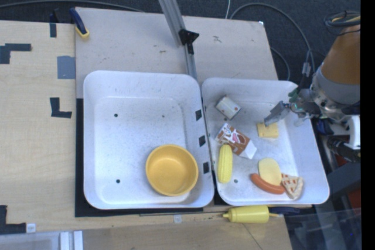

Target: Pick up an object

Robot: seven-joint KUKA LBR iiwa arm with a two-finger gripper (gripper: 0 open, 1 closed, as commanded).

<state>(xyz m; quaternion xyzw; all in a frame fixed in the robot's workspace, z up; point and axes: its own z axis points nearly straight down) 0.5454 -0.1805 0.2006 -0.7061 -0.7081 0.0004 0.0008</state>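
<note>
The right bin (307, 143) holds several toy foods. A pale yellow cheese square (268, 131) lies near its middle right. My gripper (273, 115) reaches in from the right and hovers just above the cheese's upper edge; nothing is visibly held. Further left are a small white box (228, 106), a brown and white snack packet (234, 140) and a corn cob (225, 163). Near the front lie a yellow oval slice (270, 171), a red sausage (266, 184) and a pizza wedge (292, 185).
A yellow bowl (171, 170) sits in the left bin (105, 126) at its front right. A yellow mustard bottle (249, 215) lies on the bench in front of the right bin. A metal pole (170, 0) rises behind the bins.
</note>
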